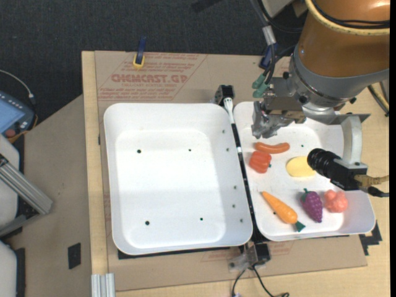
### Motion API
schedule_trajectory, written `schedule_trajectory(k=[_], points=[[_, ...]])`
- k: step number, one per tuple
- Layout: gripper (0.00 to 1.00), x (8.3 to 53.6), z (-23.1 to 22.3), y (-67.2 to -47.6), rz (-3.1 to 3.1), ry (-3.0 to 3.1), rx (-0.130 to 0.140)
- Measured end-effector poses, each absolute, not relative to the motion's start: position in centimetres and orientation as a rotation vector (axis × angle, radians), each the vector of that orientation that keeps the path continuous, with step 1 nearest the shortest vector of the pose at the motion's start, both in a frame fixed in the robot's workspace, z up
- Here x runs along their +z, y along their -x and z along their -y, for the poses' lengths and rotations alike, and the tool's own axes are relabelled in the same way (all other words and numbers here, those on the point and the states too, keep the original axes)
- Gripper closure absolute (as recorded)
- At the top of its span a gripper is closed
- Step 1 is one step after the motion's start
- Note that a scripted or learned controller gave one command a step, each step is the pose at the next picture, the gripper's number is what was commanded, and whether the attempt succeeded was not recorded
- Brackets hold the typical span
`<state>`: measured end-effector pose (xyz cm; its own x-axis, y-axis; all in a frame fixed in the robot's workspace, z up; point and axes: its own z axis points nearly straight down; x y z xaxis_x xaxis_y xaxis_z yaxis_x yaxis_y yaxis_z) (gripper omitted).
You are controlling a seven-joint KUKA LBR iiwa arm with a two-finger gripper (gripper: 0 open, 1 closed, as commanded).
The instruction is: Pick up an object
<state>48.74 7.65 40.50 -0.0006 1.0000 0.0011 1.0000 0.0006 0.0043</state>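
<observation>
The gripper [267, 127] hung low in the right bin [362, 218]; whether it was open, I could not tell. Just below lay a sausage [271, 146] and red pepper [260, 161], likely targets; a carrot [279, 208] and grapes [312, 205] lay farther. The bins sat on cardboard [154, 76].

You see a brown cardboard sheet [154, 73] covering the bench, dark carpeted floor [74, 17] from nine to twelve o'clock, and an aluminium rail [25, 187] at eight o'clock.
</observation>
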Motion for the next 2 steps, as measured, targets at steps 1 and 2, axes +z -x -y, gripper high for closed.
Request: schedule_trajectory(k=[1, 2], points=[[1.00, 41.4, -7.7, -49.0, -2.221, -2.218, 0.005], [1.00, 42.4, -7.8, -49.0, -2.220, -2.215, 0.007]])
